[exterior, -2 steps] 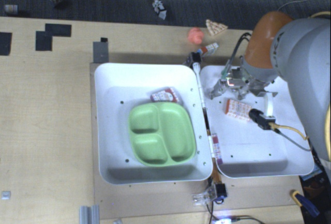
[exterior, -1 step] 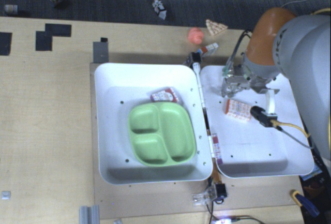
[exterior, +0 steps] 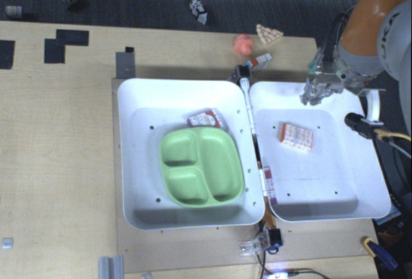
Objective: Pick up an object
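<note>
An orange-and-white packet [exterior: 296,136] lies flat in the right bin [exterior: 360,194], toward its upper middle. My gripper [exterior: 313,95] hangs over the bin's far right corner, up and to the right of the packet and apart from it. In the left bin [exterior: 138,142] sits a green divided tray [exterior: 201,166]. A small red-and-white packet [exterior: 205,119] lies just behind the tray's far edge.
On the bench behind the bins lie a pink ball [exterior: 243,44], a tan wedge-shaped piece [exterior: 269,33] and a small orange-tipped item [exterior: 259,62]. The raised rim between the two bins runs down the middle. Small bits lie on the dark floor beyond.
</note>
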`<state>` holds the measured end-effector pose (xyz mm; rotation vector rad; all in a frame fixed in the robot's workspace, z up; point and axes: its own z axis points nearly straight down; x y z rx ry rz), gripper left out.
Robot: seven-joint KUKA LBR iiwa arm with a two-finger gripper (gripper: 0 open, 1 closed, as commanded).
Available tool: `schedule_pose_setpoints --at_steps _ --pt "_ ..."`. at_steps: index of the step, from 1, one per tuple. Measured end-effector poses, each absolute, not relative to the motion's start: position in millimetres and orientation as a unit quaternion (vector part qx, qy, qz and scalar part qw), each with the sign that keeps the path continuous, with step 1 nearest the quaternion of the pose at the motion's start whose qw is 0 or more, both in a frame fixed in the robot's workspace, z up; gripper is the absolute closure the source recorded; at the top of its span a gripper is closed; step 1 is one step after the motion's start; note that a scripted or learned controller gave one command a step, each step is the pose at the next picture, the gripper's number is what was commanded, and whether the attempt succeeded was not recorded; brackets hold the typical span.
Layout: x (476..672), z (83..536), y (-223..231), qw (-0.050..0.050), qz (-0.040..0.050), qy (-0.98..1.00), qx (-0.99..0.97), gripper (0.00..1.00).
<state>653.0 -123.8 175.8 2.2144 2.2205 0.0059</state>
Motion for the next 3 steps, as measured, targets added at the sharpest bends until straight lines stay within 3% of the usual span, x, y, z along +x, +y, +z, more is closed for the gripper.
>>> schedule_pose_setpoints --at_steps 1,2,3 --pt "652.6 174.7 -123.1 0.002 0.0014 0.708 0.706 0.00" --pt "559.1 86.6 -106.4 0.002 0.0017 0.708 0.706 0.00" --pt "561.5 98.5 -105.8 0.005 0.0040 0.708 0.706 1.00"
